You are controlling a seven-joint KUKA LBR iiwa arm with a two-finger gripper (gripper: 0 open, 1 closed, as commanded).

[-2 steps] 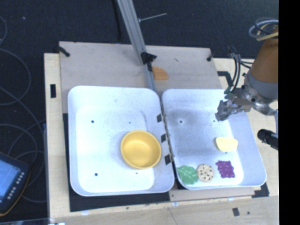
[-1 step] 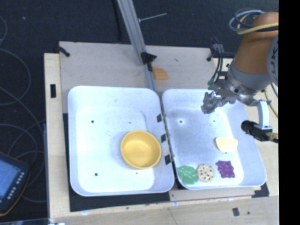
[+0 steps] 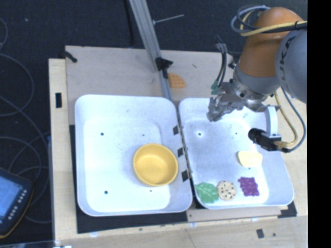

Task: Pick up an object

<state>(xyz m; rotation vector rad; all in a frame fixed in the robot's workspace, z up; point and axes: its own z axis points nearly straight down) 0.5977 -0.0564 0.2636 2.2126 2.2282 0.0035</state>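
Note:
My gripper (image 3: 215, 113) hangs over the far left part of the right bin (image 3: 217, 143), pointing down at bare bin floor. Nothing shows between its fingers. Along the right bin's near edge lie a green piece (image 3: 207, 191), a round cookie (image 3: 226, 190) and a purple grape bunch (image 3: 249, 186). A pale yellow piece (image 3: 249, 158) lies further right, near the bin's right wall. A yellow bowl (image 3: 155, 164) sits in the left bin (image 3: 103, 138), towards its near right part.
A metal rail (image 3: 147, 35) slants down from the top to the gap between the bins. A small orange item (image 3: 176, 81) lies on the bench behind the bins. A black fitting with cables (image 3: 264, 138) hangs over the right bin's right side.

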